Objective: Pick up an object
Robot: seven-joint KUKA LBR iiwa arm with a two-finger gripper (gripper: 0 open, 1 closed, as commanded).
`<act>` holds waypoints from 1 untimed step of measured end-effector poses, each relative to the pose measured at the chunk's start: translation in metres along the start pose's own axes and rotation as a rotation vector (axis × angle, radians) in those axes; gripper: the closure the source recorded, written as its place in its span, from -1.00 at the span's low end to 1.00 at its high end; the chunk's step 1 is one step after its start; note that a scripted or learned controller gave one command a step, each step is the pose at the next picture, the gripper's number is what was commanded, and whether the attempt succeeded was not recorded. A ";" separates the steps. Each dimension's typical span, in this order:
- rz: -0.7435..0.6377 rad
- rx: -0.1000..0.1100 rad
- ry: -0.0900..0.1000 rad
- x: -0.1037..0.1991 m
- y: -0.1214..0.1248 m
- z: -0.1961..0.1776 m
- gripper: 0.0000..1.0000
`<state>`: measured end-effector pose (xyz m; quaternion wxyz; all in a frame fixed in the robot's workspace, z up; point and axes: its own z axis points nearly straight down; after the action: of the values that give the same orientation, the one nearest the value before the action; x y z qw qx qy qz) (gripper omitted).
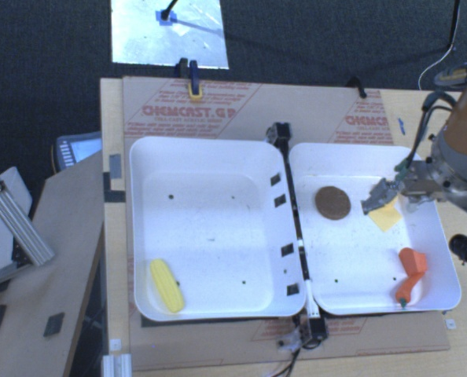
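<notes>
Two shallow white bins sit side by side on the bench: the left bin (206,163) and the right bin (351,289). Four loose things lie in them, one of each kind. The left bin has a single yellow corn cob (167,285) at its near left corner, lying lengthwise along the left wall. The right bin has three: one round brown patty (332,203) toward the far left part of its floor, one flat yellow cheese slice (386,217) to the right of the patty, and one orange carrot (410,273) near the near right corner, its narrow end pointing at the near rim. The arm (461,144) comes in from the right, and its gripper (379,197) hangs over the far right part of the right bin, its grey tip pointing left. I cannot tell how far the gripper is open, and nothing shows clearly gripped in it. The cheese slice lies just beside and a little nearer than the gripper tip, its far edge partly under the tip in this slanted view; whether they touch cannot be told. The patty lies near the tip on its left, apart from it. The carrot lies well apart on the near side, and the corn cob is far off in the other bin.
</notes>
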<state>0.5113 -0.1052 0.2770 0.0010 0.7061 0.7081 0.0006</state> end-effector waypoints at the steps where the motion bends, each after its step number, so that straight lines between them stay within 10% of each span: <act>1: 0.001 0.002 0.000 0.002 -0.025 0.016 -1.00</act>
<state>0.4862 -0.1034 0.2611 0.0003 0.7066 0.7076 0.0002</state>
